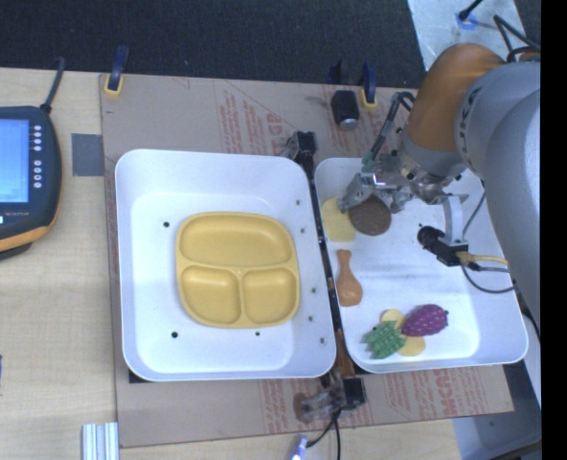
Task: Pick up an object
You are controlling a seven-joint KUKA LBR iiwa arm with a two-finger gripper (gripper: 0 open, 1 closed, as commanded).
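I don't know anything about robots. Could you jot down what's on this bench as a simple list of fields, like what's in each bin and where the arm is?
left bin: a yellow divided plate, lying flat
right bin: a brown round object, a pale yellow piece, a wooden spoon, toy purple grapes, a green toy
arm: reaches in from the right, over the top of the right bin
gripper: just above the brown round object; grasp not clear
beside the bins: a handheld screen at far left

One fixed camera looks down at a slant from above the table (44,353), taking in both white bins (149,343) from moderate height.
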